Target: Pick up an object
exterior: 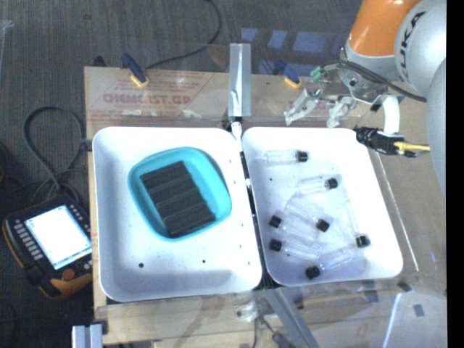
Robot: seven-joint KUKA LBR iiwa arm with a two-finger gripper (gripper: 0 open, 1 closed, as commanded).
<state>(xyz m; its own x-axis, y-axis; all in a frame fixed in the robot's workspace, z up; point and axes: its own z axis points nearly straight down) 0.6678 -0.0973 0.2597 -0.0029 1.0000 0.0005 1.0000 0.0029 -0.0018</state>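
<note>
Several clear plastic vials with black caps lie scattered in the right bin (384, 194). One vial (285, 156) rests near the bin's far edge, another (320, 185) sits mid-bin, and a third (328, 263) is near the front edge. My gripper (319, 110) hangs over the far rim of the right bin, above and behind the vials. It is open, its pale fingers (299, 108) spread apart with nothing between them.
The left bin (116, 259) holds a teal dish (217, 194) with a black ridged block (177, 196) inside. A metal post (239, 78) stands behind the gap between the bins. A handheld pendant (51, 241) lies off the bench to the left.
</note>
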